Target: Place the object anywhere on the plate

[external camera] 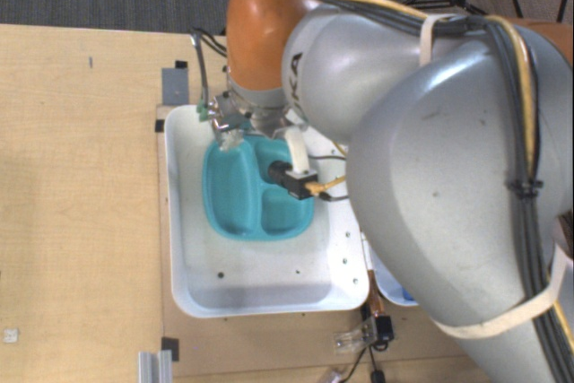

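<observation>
teal plate, white bin — orange-banded grey arm

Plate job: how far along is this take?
Done: the arm has reached over the left bin, where the teal divided plate lies. In hand: its wrist sits at the plate's far edge, with the gripper hidden under the orange band. I can't see any object held or lying on the plate's visible compartments. Left: confirming a placement.

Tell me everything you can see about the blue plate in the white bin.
The plate is teal blue, smooth and glossy like plastic, with rounded corners and raised ridges dividing it into compartments. It lies flat on the floor of the left white bin, toward the bin's far end. The arm's wrist hangs over its upper edge and hides part of it, and a black fitting with a cable lies over its right side.
</observation>
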Action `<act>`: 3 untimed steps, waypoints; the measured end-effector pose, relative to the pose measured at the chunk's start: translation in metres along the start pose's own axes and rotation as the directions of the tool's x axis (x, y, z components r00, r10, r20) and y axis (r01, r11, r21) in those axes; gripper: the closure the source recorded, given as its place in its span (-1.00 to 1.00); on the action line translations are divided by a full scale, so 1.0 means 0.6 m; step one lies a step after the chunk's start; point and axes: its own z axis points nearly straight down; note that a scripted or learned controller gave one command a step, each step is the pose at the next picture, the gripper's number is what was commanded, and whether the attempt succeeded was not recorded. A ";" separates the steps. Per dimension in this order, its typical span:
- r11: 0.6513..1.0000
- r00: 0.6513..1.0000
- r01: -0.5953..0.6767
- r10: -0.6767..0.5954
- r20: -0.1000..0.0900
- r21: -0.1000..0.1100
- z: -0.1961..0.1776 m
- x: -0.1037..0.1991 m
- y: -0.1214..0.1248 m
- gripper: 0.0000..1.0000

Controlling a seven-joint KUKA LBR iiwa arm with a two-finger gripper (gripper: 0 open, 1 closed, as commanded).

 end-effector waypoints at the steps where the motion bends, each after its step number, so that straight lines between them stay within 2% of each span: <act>1: 0.965 0.965 -0.264 0.264 -0.001 0.000 0.082 0.012 -0.102 1.00; 2: 0.956 0.956 -0.293 0.293 -0.004 -0.013 0.090 0.002 0.012 1.00; 3: 0.958 0.958 -0.286 0.286 -0.006 -0.020 0.069 0.005 0.016 1.00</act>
